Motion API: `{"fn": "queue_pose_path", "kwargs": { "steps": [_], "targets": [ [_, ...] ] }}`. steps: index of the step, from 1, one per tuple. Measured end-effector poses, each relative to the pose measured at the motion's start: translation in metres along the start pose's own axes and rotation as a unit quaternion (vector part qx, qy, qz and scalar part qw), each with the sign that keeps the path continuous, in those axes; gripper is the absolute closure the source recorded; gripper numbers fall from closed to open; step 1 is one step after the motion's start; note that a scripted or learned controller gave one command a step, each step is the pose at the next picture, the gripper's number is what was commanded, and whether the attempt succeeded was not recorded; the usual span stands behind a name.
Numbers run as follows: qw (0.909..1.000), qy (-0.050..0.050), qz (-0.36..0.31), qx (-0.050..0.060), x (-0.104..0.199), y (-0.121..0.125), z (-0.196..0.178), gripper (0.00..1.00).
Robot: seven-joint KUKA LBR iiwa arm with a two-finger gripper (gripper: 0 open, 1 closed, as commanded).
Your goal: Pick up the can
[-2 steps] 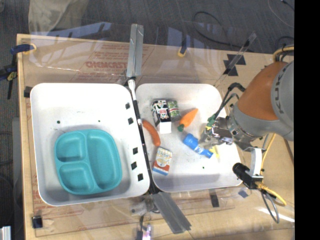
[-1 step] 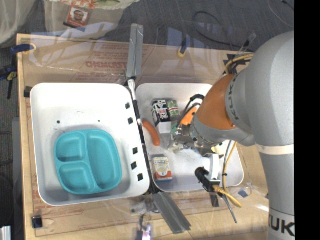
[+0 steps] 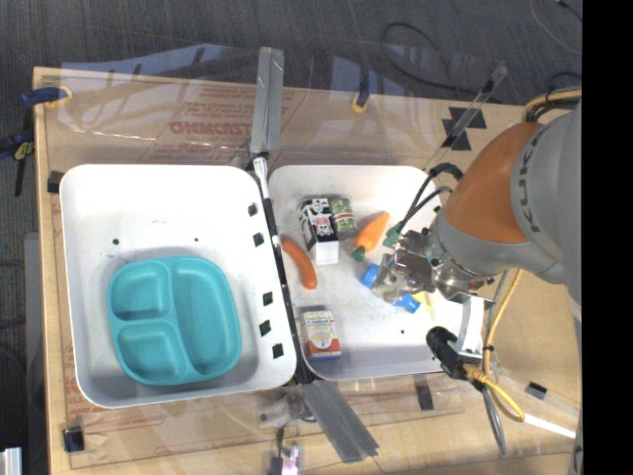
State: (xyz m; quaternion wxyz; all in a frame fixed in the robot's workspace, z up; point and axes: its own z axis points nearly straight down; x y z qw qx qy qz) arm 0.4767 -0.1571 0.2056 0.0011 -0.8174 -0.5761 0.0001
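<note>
Two shallow white bins [image 3: 89, 206] are sitting side by side; the grey gripper [image 3: 404, 277] is hovering over the right one's clutter, beside an orange carrot-shaped toy [image 3: 371, 232], possibly touching blue pieces [image 3: 372, 276].

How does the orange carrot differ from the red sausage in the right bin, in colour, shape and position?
The carrot is bright orange and tapers to one end, while the sausage is darker red-orange, evenly thick and rounded at both ends. The carrot lies nearer the gripper, toward the arm side; the sausage lies close to the divider between the bins. The carrot looks shorter than the sausage. Both lie flat on the floor of the right bin, each at a slant.
</note>
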Motion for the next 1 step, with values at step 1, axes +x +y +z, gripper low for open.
{"fn": "queue_pose_path", "kwargs": {
  "steps": [1],
  "targets": [
    [0.9912,0.0,-0.132,0.002,0.0473,-0.012,0.0377,1.0]
  ]
}}
